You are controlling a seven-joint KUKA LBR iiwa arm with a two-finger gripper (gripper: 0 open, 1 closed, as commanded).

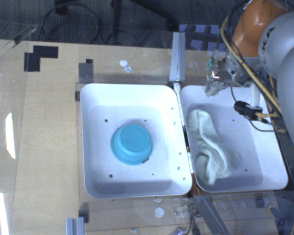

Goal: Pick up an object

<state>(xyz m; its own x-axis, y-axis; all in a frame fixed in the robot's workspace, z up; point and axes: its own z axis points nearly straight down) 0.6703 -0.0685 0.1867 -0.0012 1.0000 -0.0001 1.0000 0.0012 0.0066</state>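
Below the gripper (216,86), fingers' state unclear, pale towel (210,148) well apart.

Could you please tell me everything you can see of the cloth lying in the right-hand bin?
The cloth is a pale, off-white towel of soft, nubby fabric, crumpled into a long bunched strip. It lies flat on the floor of the right bin, along its left side, running from near the bin's middle down to its lower left corner. Its lower end folds over into a thicker lump. The tool is above the bin's upper edge, apart from it.
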